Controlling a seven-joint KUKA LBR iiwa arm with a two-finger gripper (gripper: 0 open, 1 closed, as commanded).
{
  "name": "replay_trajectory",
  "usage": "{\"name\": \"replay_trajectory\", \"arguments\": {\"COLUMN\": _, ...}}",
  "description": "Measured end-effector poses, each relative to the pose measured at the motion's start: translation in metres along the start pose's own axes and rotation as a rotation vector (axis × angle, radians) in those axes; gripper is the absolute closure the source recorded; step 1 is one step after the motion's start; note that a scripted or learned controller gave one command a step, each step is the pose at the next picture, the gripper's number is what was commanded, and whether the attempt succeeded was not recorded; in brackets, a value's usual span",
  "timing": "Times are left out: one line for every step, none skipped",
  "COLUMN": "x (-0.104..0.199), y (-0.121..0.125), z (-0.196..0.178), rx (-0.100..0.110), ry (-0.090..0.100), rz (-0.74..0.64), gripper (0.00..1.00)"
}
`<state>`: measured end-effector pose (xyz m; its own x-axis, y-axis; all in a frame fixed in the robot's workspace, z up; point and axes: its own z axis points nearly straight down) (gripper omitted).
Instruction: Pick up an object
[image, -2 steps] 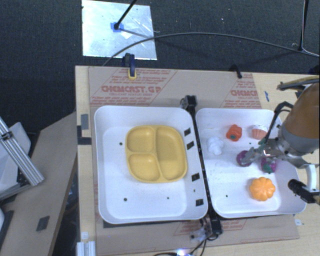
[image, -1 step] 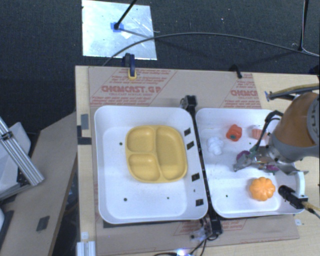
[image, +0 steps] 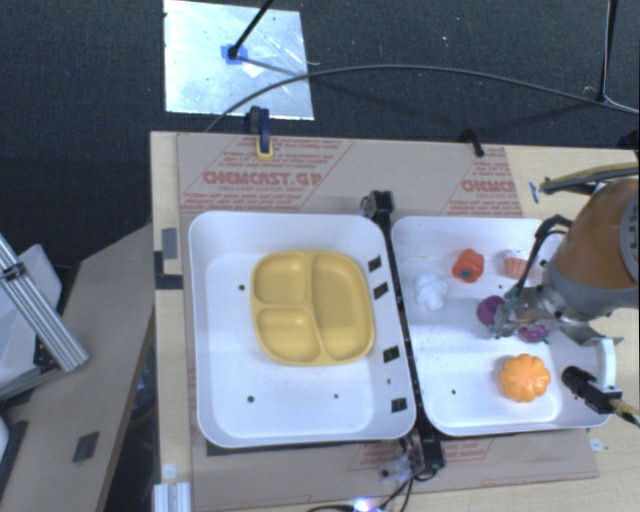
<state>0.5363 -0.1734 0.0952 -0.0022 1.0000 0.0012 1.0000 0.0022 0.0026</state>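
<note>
- Two shallow white bins side by side on a tan bench: left bin (image: 225, 400), right bin (image: 450, 400).
- Left bin holds a yellow divided plate (image: 312, 306) with three compartments, lying flat near the bin's middle.
- Right bin holds the small stuff: orange pumpkin (image: 524, 377) toward the near edge, an orange-red toy with a green top (image: 467, 265) toward the far side, a small white object (image: 430, 291) near the bin's left wall, a pinkish piece (image: 515, 267) beside the orange-red toy.
- A purple object (image: 490, 310) sits in the middle of the right bin, right at the gripper; partly hidden, can't tell exactly what it is.
- Arm comes in from the right, orange band (image: 597, 240) above the wrist, grey body below it.
- Gripper (image: 518, 318) is down low in the right bin, on or against the purple object, just above the pumpkin in the view.
- Gripper state: can't tell, the tip is too cluttered and blurred to read; can't tell if the purple thing is actually held.
- Pumpkin is apart from the gripper, resting on the bin floor.
- Cardboard sheet (image: 300, 175) with red print lies under the bins.
</note>
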Motion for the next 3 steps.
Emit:
{"name": "replay_trajectory", "arguments": {"x": -0.009, "y": 0.007, "z": -0.050, "rx": -0.004, "ry": -0.004, "rz": -0.002, "gripper": 1.00}}
{"name": "replay_trajectory", "arguments": {"x": 0.001, "y": 0.005, "z": -0.104, "rx": -0.004, "ry": -0.003, "rz": -0.004, "gripper": 1.00}}
{"name": "replay_trajectory", "arguments": {"x": 0.001, "y": 0.007, "z": -0.158, "rx": -0.005, "ry": -0.004, "rz": -0.004, "gripper": 1.00}}
